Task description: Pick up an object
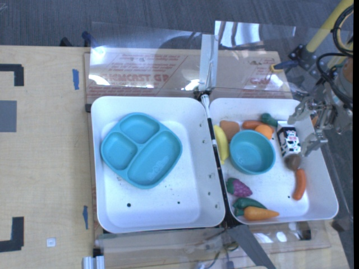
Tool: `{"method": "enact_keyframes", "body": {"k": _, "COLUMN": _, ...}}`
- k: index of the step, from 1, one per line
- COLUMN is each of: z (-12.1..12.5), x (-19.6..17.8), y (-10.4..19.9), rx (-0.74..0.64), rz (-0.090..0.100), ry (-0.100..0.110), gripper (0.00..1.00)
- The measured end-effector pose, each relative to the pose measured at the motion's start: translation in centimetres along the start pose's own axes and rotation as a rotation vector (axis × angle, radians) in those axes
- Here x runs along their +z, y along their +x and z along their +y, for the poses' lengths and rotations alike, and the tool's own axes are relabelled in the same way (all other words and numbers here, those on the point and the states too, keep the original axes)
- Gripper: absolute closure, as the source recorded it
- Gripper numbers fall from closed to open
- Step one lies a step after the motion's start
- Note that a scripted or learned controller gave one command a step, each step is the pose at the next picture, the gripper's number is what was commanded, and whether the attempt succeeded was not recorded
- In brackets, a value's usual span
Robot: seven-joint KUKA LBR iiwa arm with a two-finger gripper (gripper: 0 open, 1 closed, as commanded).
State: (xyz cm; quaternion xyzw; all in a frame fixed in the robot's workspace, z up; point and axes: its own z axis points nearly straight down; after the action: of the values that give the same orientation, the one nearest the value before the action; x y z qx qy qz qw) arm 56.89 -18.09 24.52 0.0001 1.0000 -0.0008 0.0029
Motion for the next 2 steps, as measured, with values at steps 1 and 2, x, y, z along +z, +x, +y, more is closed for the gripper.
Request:
{"method": "enact_keyframes", "body": {"k": 1, "z": -4.0, "x": 15.4, "y": -4.3, "rx": 0.105, "rz": -0.008, "ry": 0.000, "gripper": 0.00}}
{"method": "enact_keyframes", "body": {"k": 2, "z": -2.0, "x": 15.6, "y": -8.1, "rx": -0.041, "rz": 0.026, "ry": 0.006, "gripper": 0.00}}
